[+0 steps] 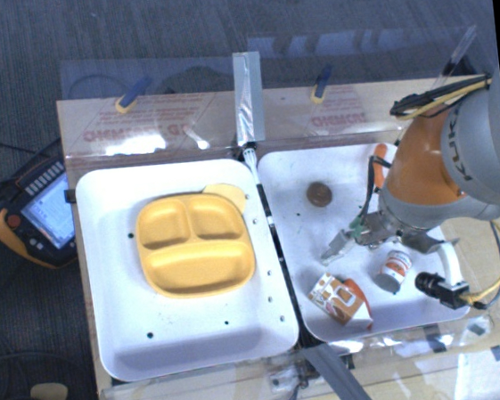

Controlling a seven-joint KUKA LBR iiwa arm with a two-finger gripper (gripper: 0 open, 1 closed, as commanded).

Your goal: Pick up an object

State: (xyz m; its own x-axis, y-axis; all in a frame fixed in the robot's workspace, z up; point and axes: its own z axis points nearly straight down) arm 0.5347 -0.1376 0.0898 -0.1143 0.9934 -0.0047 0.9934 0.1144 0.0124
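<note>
My gripper [343, 241] hangs low over the middle of the right bin [293, 225], reaching in from the right under the orange-banded wrist. A brown round disc [319, 195] lies up and to its left, apart from it. An orange and white carton [340, 298] lies on its side near the bin's front edge, below the gripper. A small white can with a red label [393, 270] lies just right of the carton, close under the wrist. Nothing shows held in the gripper.
The left bin [121, 326] holds a yellow divided plate [195, 245] in its upper middle. A small orange thing [384, 151] peeks out behind the arm at the right bin's back. A handheld controller [32, 219] lies on the floor to the left.
</note>
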